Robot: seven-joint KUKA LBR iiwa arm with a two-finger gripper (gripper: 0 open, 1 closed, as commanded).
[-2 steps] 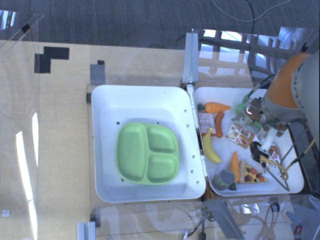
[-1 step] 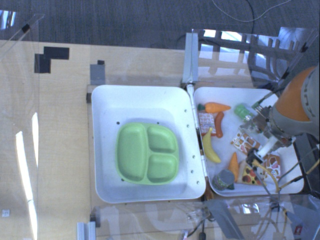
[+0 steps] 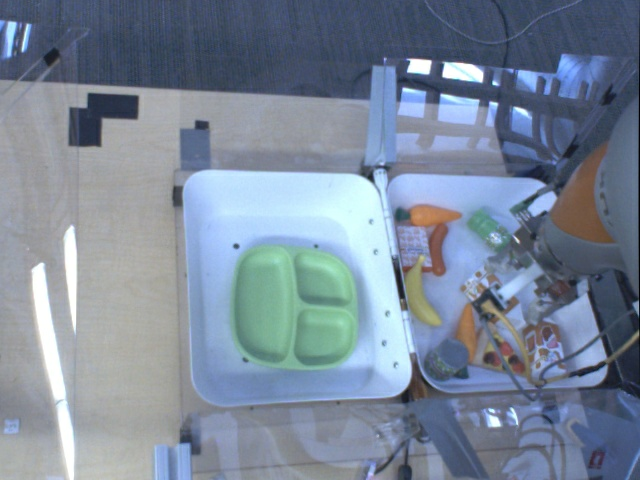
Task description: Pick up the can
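Observation:
The can [image 3: 447, 359] is a small grey tin lying at the near left corner of the right bin [image 3: 455, 184]; its dark end faces the front. The arm reaches in from the right, its orange band [image 3: 578, 210] over the bin's right side. My gripper [image 3: 497, 280] hangs low over the middle of the right bin, up and to the right of the can and well apart from it. Nothing shows between the gripper and the can but an orange carrot-like piece [image 3: 467, 326].
The right bin also holds a carrot [image 3: 432, 213], a red chili [image 3: 438, 249], a banana [image 3: 420, 293], a red and white packet [image 3: 409, 242], a green bottle [image 3: 488, 226] and a printed box [image 3: 543, 345]. A green divided plate [image 3: 295, 305] lies in the left bin [image 3: 210, 208].

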